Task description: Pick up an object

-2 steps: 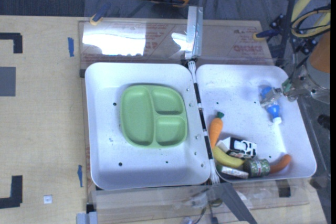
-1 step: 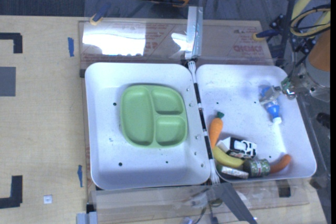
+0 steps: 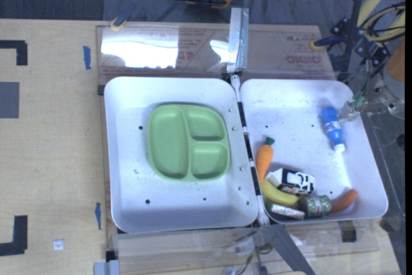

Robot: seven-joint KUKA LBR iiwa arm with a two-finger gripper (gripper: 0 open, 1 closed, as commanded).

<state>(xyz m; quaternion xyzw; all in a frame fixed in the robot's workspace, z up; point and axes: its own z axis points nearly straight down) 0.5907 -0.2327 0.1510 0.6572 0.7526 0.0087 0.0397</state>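
Camera view: blue bottle (image 3: 332, 127) lies in the right bin (image 3: 290, 100) near its right wall, long axis running away from the camera, closest of the objects to the arm (image 3: 394, 67) at the right edge.
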